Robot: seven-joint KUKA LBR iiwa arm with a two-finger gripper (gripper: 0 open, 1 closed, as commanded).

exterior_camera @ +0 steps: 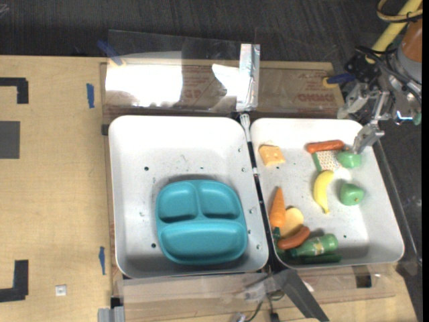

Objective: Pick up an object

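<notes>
No object is lifted yet; every candidate lies on the floor of the right bin (392,237). Nearest the gripper (365,139) is a green piece (349,159) at the bin's upper right, just below the tool tip, possibly touching it, hard to tell at this slant. Beside it sit a red sausage (325,146) and a small checkered block (326,160), then a banana (322,190) and a second green piece (351,194) lower down. Toward the bin's left are an orange cheese-like wedge (271,154), a carrot (277,206), a yellow-orange chunk (293,218), another sausage (295,237) and a green bottle (314,246) near the front wall. The gripper hangs over the top right corner of that bin, arm (402,79) entering from the right; whether the jaws are spread or pressed together cannot be told, and nothing visibly sits between them. The left bin (127,139) holds a blue divided tray (200,220), untouched. Both bins rest on the tabletop (47,180). Judged progress: the approach looks made, but grasp and lift are both left to do.
</notes>
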